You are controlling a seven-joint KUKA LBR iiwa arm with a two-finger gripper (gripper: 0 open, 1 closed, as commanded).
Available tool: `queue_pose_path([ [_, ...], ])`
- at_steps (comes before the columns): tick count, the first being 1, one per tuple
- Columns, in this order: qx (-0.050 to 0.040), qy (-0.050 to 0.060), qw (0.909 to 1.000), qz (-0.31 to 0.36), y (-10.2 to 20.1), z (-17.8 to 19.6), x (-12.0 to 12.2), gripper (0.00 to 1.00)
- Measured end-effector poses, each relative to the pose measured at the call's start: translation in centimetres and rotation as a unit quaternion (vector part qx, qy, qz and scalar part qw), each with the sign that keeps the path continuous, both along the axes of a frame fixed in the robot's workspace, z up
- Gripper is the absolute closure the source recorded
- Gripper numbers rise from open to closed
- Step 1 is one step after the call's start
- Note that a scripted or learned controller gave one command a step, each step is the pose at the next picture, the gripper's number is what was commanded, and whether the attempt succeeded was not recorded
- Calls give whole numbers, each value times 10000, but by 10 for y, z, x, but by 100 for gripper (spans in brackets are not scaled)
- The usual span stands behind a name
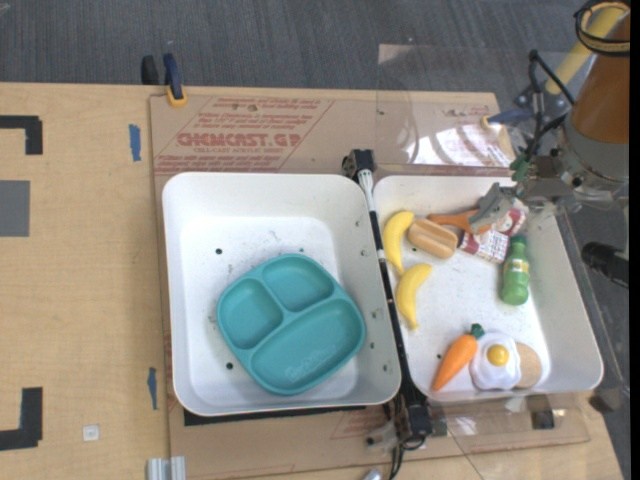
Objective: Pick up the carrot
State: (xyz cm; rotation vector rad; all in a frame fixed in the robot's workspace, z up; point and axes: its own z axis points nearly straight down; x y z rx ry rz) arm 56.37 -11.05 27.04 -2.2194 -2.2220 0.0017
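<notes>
Grey carpet at the top; below it a pale wooden bench [80, 298] with a printed cardboard sheet [250, 133] under two shallow white bins set side by side.

Left bin [200, 218]: held a teal divided plate [290, 323] with three compartments, lying flat toward the near side.

Right bin [570, 318]: held the toy food. Two bananas along the left wall, the upper banana [397, 238] just above the lower banana [412, 293], seemingly a little apart. Hot dog [433, 237] just right of the upper banana. Green bottle [516, 271] upright-looking near the right side. Red and white packet [497, 242] between hot dog and bottle, partly under the claw.

Carrot [454, 360]: lay at the near edge of the right bin, orange body pointing down-left, green top up-right, touching or just beside a fried egg [497, 362] that sat against a tan round piece [527, 365].

Grey arm [600, 98] with yellow-orange band entered from the right. Gripper [492, 206] hung at the far end of the right bin, over the packet and beside an orange strip-like item [455, 219] too small to name. Fingers [488, 208] appeared slightly spread, with nothing clearly pinched between them.

Carrot well apart from the claw: at the opposite, near end of the same bin, toward the viewer and slightly left, with the bottle and lower banana lying in the stretch between.
</notes>
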Motion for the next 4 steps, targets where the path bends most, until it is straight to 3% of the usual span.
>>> queue_pose_path([
  [1,20,47,9976,-695,98,-90,-10,0],
  [2,0,22,9993,-368,62,-87,-85,0],
  [3,4,-23,9950,999,13,-173,-83,0],
  [4,0,-8,9699,2435,4,-180,-83,0],
])
